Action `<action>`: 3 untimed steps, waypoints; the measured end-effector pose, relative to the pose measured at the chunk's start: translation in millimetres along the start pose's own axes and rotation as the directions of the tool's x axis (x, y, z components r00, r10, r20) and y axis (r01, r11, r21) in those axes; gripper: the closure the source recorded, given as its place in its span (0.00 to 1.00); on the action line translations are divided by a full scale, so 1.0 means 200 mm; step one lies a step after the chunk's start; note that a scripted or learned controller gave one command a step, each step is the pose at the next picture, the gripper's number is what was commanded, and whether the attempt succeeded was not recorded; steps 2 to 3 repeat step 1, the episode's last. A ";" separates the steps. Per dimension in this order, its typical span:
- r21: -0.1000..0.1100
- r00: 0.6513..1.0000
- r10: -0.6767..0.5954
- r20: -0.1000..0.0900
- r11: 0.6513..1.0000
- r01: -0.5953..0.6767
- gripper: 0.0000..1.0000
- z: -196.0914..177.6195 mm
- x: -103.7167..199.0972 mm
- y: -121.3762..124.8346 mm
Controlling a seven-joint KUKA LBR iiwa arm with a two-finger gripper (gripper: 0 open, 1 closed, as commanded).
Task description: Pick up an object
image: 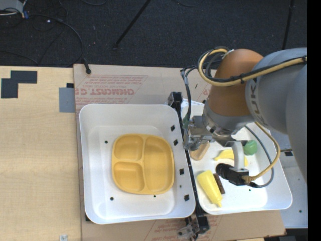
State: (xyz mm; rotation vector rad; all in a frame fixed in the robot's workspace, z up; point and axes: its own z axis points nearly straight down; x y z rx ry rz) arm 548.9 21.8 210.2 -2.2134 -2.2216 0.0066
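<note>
Step in hand: reaching for a grasp, as I judged it; nothing lifted yet.
My gripper (pixel 194 140): low at the near-left corner of the right bin (pixel 263 197), close to the wall it shares with the left bin (pixel 95 134).
Gripper state: I could not tell whether it was wide or narrow; my own wrist hid that.
Likely target: a tan block (pixel 199 151), just below the gripper and touching it or nearly so. I could not see it held.
Other candidates: a long yellow piece (pixel 209 187) toward the front of the same bin, a small yellow piece (pixel 225 155) near the block, and a green piece (pixel 250 147) further right.
Left bin: a yellow divided plate (pixel 143 163) lay flat in its middle, well apart from me.
Next move called for: settling square over the block, closing firmly, then a straight lift clear of the rim.
Risk: the dividing wall was close, so I judged a skewed approach could nudge the block against it instead of gripping it.
</note>
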 end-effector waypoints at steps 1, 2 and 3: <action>0.000 1.000 -0.002 0.000 1.000 0.002 1.00 0.02 0.27 0.00; 0.000 1.000 -0.002 0.000 1.000 0.002 1.00 0.02 0.27 0.00; 0.000 1.000 -0.002 0.000 1.000 0.002 1.00 0.02 0.27 0.00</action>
